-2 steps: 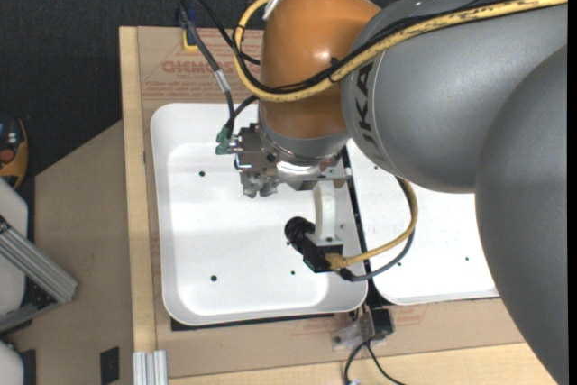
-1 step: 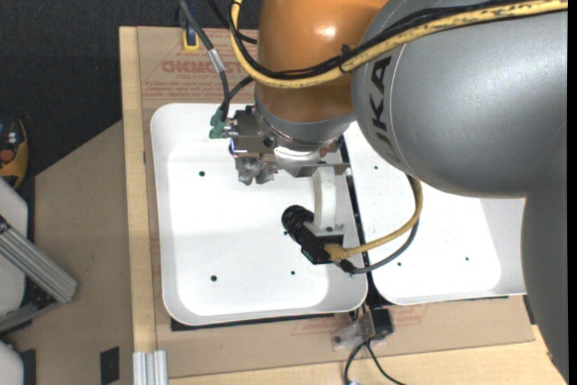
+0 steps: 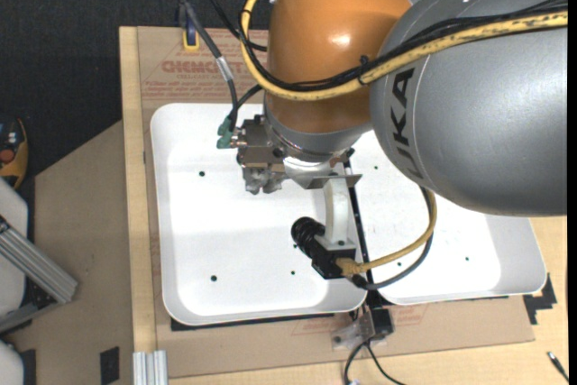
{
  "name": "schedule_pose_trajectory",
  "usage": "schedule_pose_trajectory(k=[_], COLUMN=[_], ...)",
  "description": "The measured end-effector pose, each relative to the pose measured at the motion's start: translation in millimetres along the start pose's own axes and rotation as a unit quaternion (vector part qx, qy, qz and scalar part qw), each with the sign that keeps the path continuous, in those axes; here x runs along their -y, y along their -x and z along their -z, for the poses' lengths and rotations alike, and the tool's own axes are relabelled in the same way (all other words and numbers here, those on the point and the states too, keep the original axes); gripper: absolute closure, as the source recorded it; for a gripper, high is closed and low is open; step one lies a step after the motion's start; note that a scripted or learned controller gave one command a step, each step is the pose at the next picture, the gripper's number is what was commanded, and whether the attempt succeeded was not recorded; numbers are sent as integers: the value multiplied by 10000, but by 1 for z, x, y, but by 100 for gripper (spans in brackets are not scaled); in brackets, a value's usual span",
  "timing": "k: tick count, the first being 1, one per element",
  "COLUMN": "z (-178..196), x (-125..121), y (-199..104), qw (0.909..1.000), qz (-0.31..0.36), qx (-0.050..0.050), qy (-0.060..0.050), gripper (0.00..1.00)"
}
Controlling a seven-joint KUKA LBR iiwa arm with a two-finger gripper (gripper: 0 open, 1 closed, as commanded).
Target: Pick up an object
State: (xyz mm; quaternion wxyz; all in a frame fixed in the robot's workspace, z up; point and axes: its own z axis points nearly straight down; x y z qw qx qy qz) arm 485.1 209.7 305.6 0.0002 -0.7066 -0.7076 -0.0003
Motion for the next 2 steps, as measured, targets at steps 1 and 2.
schedule_pose_trajectory(k=[1, 2], z=[54, -33], x=[5, -15], y=[30, -17], qw=[10000, 10000], qz=[-20, 11], qx=[-7, 14], qy=[33, -40], gripper=[100, 100])
